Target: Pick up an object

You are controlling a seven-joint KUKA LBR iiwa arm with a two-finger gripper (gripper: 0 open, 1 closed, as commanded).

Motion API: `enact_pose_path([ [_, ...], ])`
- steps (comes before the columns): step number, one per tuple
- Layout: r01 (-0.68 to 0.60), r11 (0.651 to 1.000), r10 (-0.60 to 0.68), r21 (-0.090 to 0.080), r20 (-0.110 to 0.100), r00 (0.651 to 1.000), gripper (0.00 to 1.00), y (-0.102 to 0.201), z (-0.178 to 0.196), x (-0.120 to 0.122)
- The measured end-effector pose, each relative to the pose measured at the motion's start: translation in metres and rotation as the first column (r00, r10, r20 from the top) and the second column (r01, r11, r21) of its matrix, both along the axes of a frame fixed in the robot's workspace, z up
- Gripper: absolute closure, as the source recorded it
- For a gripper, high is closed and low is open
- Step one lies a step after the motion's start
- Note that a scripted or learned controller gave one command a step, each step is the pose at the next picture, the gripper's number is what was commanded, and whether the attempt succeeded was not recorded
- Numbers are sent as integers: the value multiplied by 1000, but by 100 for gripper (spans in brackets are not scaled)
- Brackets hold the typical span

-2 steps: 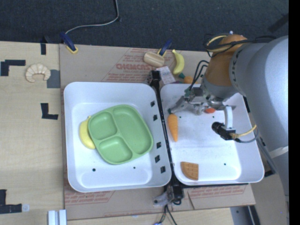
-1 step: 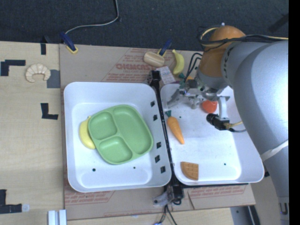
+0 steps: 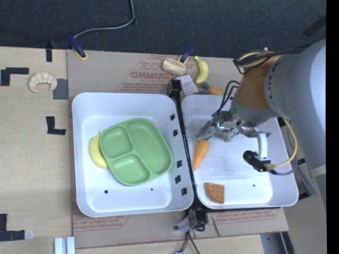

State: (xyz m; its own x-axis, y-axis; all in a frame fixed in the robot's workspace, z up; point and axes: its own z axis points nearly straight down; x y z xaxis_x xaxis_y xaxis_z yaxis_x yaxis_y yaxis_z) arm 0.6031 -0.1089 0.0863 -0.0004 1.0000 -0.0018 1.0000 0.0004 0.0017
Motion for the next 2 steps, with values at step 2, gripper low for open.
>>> enact_pose_path([
  [2, 1, 1000, -1, 1, -5, 1000, 0, 4, 55, -21],
])
